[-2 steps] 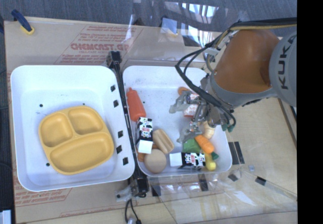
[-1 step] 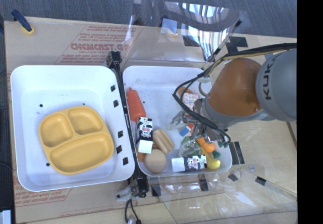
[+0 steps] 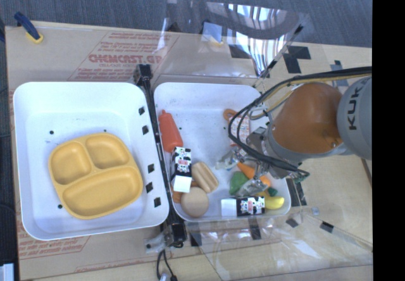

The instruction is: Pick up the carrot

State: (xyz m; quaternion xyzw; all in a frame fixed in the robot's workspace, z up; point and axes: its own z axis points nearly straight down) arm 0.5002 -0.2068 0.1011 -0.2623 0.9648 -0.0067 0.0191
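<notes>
Nearest you, the shallow white plastic right bin crowds its toys along its edges, the smooth orange tapered carrot against its left wall, while the grey arm's gripper hovers low near its right edge, its grip hidden from you.

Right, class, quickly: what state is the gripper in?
Gripper: low over the right bin, among the toys; open or closed cannot be told.

Carrot lies against the left wall, milk carton touching its lower end.
</notes>
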